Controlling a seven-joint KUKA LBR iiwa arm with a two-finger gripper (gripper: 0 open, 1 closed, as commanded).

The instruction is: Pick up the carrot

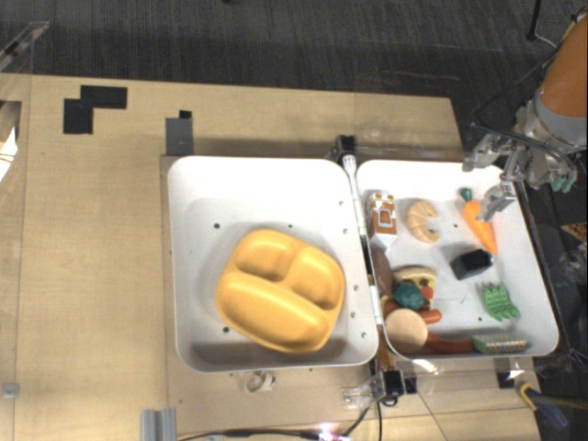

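The carrot (480, 227) is orange with a small green top and lies on the floor of the right bin (542, 274), near its upper right corner. My gripper (491, 175) hangs over that corner, just above the carrot. It is open, with one fingertip (499, 199) close to the carrot's upper end. Nothing is between the fingers.
The right bin also holds a croissant (424, 220), a small brown box (382, 214), a black block (471, 264), a green toy (497, 302), a burger (413, 278), a tan ball (405, 327) and a red sausage (446, 345). A large yellow pepper (280, 288) sits in the left bin (197, 200).
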